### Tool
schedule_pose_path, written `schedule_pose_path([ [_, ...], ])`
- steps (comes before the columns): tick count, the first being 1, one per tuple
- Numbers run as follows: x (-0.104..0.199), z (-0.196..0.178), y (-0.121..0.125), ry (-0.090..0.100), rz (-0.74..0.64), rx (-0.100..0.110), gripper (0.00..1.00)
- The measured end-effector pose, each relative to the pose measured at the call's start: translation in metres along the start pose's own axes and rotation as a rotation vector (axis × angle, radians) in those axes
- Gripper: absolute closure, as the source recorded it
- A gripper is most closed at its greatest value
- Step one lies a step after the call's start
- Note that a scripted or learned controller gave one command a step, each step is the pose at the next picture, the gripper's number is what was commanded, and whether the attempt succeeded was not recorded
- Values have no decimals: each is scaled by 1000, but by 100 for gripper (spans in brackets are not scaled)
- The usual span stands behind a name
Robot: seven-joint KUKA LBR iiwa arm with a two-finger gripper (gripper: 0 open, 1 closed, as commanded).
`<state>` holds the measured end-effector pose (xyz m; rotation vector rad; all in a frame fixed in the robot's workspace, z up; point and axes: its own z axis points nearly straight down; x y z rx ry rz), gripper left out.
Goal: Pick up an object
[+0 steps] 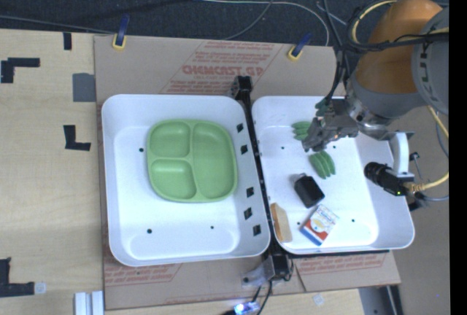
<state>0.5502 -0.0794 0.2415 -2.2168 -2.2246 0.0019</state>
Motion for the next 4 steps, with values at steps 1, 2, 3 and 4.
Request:
schedule_pose_path([
  [1, 44, 7, -14, 0, 1, 1, 100],
  [2, 92, 17, -27, 0, 0, 2, 100],
  [3, 148, 27, -31, 0, 0, 2, 100],
  [4, 147, 27, -31, 0, 1, 2, 0],
])
